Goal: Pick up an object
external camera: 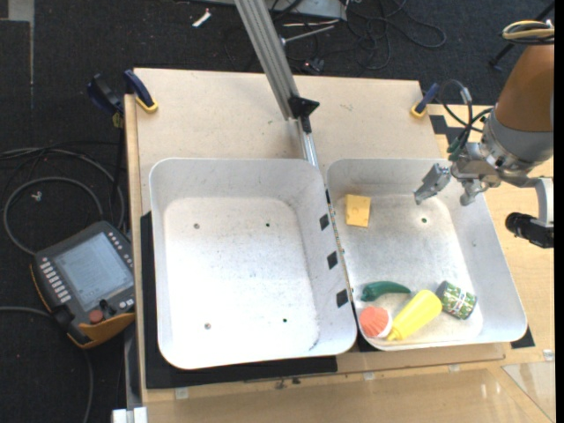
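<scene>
Two shallow white bins sit side by side on the bench. The left bin (238, 263) shows a bare, speckled floor. The right bin (414, 245) holds the candidate objects: a yellow bottle-like item (416, 314) lying tilted near the front edge, touching a red-orange rounded piece (374, 322) at its lower end; a dark green curved item (384, 289) just above them; a small green patterned can-like object (457, 300) beside the bottle's upper end; and a flat yellow square block (358, 210) well apart, near the back left corner. The arm (527, 95) is cut off at the right edge. Its gripper (449, 186) hangs over the bin's back right area with fingers spread apart, grasping nothing.
</scene>
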Tool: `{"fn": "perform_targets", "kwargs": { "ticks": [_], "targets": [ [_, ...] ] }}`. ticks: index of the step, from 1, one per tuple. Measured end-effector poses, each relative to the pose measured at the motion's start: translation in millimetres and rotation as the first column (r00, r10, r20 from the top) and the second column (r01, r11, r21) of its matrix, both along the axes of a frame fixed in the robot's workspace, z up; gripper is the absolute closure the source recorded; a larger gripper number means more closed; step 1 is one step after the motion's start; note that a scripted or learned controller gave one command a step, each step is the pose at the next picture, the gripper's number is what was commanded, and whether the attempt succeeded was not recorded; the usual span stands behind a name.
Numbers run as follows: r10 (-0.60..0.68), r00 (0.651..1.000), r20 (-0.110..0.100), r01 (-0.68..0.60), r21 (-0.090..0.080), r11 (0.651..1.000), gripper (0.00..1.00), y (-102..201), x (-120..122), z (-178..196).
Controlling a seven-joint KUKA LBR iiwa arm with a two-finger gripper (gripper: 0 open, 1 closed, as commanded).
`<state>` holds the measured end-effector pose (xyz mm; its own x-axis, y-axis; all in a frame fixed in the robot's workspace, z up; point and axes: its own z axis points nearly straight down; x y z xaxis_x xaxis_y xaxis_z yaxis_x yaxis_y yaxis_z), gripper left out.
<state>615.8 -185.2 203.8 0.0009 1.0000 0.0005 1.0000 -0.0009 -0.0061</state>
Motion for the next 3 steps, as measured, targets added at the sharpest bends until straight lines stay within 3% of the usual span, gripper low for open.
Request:
{"fn": "perform_targets", "kwargs": {
  "ticks": [2, 3],
  "targets": [
    [0.001, 1.000, 0.002, -0.001, 0.000, 1.000, 0.00, 6, 1, -112],
    [0.000, 1.000, 0.008, 0.000, -0.001, 1.000, 1.00, 5, 3, -98]
  ]
}}
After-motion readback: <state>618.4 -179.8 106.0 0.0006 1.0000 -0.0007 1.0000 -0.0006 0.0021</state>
